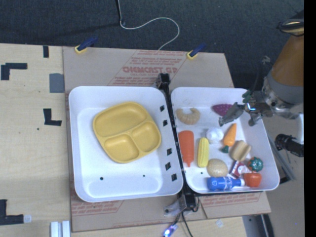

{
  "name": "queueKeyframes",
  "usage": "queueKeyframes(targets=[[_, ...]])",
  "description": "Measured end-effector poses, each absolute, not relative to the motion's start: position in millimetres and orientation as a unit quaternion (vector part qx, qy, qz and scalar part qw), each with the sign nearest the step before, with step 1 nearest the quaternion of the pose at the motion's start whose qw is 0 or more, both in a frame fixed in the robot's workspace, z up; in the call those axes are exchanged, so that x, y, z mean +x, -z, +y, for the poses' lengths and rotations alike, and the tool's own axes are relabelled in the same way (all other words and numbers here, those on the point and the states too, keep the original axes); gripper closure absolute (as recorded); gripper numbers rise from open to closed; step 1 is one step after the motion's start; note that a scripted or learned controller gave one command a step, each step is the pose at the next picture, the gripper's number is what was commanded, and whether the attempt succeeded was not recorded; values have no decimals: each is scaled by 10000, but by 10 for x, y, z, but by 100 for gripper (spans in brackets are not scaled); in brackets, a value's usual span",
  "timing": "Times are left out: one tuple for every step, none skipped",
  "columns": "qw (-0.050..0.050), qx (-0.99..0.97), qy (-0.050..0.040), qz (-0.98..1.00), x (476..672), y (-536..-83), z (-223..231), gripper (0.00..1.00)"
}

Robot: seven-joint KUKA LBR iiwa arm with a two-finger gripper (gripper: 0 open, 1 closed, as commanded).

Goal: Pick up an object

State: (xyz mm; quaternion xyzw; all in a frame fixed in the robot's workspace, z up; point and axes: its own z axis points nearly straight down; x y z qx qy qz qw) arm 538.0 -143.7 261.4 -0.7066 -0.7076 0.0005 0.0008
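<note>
Purple grapes (223,108) — knobbly cluster, right bin (197,94)

Two shallow white bins sit side by side on a sheet of brown cardboard (148,68) printed with red lettering. The left bin (81,147) carries a yellow divided tray (127,131) with three compartments, lying slightly turned near the bin's middle. The right bin (197,95) touches it along a dark seam set with small black clips (168,152). Two clamps with yellow and blue grips, one (86,44) at the cardboard's far left corner and one (196,50) at its far right corner, pin the sheet to the pale wooden worktop (29,147). Black tape marks (14,69) lie on the worktop to the left. A thin white cable (148,23) loops over the dark carpet (59,11) beyond.
</note>
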Motion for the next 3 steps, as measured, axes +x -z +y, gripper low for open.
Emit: queueKeyframes(targets=[[28,-7062,-10,-7080,4816,-2686,-1098,0],[15,-7063,-9,-7079,4840,-2778,-1109,100],[-14,-7037,23,-7104,4843,-3450,-375,100]])
